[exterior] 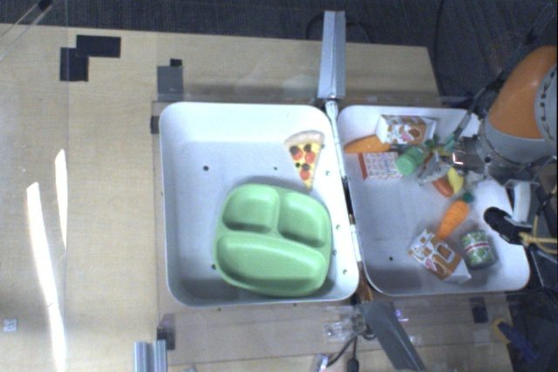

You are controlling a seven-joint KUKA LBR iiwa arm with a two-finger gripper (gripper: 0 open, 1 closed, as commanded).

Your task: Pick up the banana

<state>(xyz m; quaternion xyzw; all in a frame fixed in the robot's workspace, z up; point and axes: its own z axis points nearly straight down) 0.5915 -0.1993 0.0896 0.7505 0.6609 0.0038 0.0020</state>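
From the overhead camera view, the grey arm reaches in from the right, its gripper low over the far side of the right bin amid crowded toy groceries. A small yellow patch, apparently the banana, lies just beside the gripper and is mostly hidden, so its long axis and heading cannot be told. Whether the gripper is spread or closed cannot be told either. A carrot lies nearby; a green plate sits in the left bin.
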